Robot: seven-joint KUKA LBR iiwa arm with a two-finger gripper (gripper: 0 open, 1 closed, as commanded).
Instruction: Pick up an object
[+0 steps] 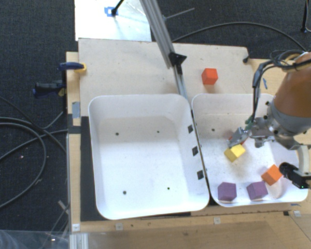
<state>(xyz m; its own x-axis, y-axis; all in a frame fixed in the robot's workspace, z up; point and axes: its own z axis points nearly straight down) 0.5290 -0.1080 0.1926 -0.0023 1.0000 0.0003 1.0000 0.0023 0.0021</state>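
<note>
My gripper (239, 138) hangs over the middle of the right bin (212, 105), at the end of the grey arm with the orange band. A yellow block (235, 152) sits tilted right at the gripper's tip, touching it or just under it. Whether the block is held cannot be made out. A small reddish patch (230, 136) shows beside the gripper on its left. An orange block (272, 175) lies near the bin's front right, and two purple blocks (227, 191) (257, 190) rest along its front wall.
The left bin (101, 108) stands next to the right one. A red-orange cube (210, 76) sits on the bench behind the bins. A slanted metal rod (160, 30) crosses from the top down to the divide between the bins. A clamp (67, 66) grips the bench's left edge.
</note>
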